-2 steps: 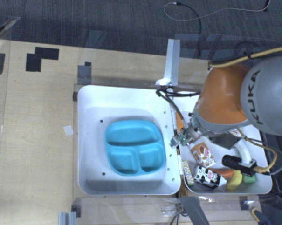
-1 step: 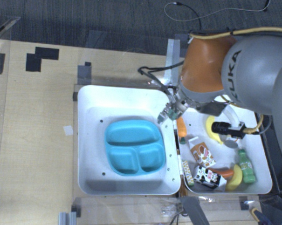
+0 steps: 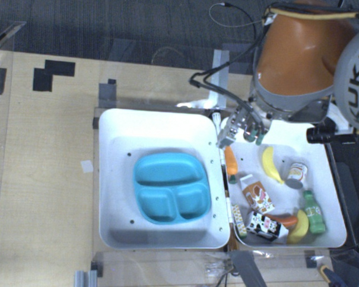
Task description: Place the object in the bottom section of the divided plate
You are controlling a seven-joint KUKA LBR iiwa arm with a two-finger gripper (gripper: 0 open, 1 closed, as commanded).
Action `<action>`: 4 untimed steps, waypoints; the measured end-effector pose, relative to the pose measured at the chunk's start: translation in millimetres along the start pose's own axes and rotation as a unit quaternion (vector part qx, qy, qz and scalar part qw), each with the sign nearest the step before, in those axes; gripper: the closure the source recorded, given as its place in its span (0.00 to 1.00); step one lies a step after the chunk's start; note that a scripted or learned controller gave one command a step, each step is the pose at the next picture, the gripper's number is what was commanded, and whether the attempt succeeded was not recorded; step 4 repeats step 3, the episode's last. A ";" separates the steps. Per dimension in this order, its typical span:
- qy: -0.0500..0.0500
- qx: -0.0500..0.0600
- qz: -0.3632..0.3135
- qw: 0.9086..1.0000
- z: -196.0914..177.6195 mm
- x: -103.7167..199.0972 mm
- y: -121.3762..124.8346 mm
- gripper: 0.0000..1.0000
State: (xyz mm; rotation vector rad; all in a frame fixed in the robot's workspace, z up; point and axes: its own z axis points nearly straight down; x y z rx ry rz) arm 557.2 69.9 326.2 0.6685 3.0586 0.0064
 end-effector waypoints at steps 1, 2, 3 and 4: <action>-0.001 0.000 -0.135 0.991 -13.7 -27.3 0.2 1.00; 0.002 0.000 -0.282 0.959 130.5 -10.9 18.5 1.00; 0.001 -0.001 -0.272 0.962 81.3 61.3 46.7 1.00; 0.001 -0.001 -0.272 0.962 81.3 61.3 46.7 1.00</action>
